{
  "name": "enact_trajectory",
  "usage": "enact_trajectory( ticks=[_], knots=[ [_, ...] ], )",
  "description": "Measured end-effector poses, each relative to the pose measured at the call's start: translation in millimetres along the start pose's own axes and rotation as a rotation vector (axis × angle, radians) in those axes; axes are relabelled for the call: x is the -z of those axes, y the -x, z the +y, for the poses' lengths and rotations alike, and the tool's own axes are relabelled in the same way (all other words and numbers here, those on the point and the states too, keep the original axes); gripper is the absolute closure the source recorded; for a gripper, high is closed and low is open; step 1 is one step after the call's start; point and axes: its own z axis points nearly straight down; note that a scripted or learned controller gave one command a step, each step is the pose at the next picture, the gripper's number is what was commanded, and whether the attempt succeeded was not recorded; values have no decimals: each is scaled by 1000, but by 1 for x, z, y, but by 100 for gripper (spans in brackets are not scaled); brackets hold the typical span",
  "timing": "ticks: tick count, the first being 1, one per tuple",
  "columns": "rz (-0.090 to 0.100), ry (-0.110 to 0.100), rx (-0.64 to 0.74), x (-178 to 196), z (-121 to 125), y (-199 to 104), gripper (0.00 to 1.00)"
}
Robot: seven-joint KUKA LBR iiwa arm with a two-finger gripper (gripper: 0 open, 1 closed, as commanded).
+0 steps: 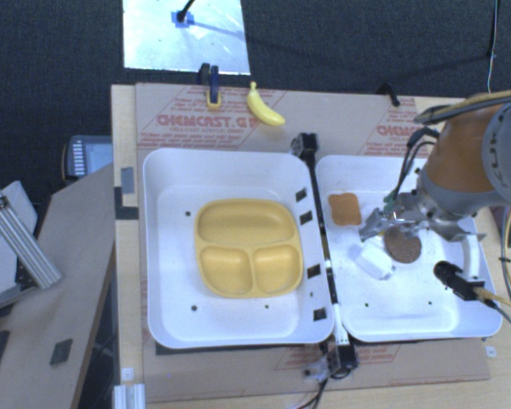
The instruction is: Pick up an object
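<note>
Arm (473,156) reaches in over the right bin (409,313), gripper (390,221) low among the pieces: brown square (345,209) to its left, round brown disc (403,247) just below, white block (375,262) beside that. Yellow tray (245,247) sits in the left bin (170,228). Banana (264,109) lies on the board behind.

Lighting even and bright; focus slightly soft.
Overhead light whitens both bins (238,164), leaving only faint shadows inside their walls. A reflective sheet (186,25) beyond the tabletop's (341,113) far edge glares pale blue. Dark floor (51,58) looks grainy; fine detail smears.
</note>
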Motion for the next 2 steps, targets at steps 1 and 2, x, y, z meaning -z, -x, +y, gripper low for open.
enact_trajectory(
  ticks=[1,2],
  knots=[
    [-5,9,-1,-41,2,1,0],
    [-9,18,-2,-26,5,4,100]
  ],
)
